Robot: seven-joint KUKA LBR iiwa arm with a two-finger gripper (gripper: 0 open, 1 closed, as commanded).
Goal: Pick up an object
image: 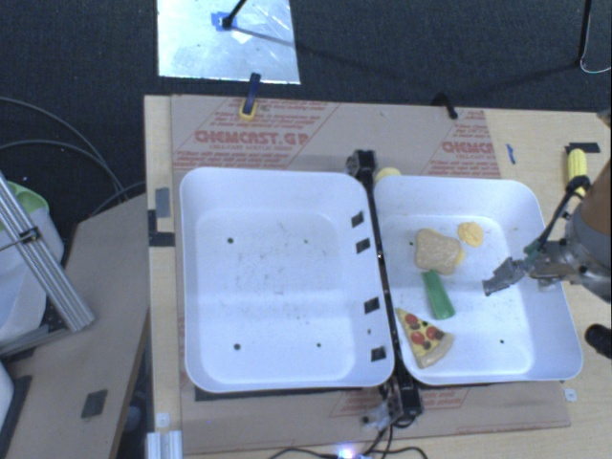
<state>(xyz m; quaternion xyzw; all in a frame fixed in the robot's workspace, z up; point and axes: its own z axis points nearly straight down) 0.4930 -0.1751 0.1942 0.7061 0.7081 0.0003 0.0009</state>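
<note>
The right bin (535, 352) holds a toast slice (438, 250), a small yellow piece (469, 233), a green stick (439, 295) and a pizza slice (425, 337). All four lie in the bin's left half. My gripper (500, 282) reaches in from the right edge and hovers over the bin's right half, to the right of the green stick and apart from it. Nothing shows in its grasp.
The left bin (277, 280) sits beside the right one, with black clips (368, 247) along the shared edge. A yellow-handled tool (577, 165) lies on the cardboard at the far right. A shiny metal plate (228, 25) lies on the floor behind the bench.
</note>
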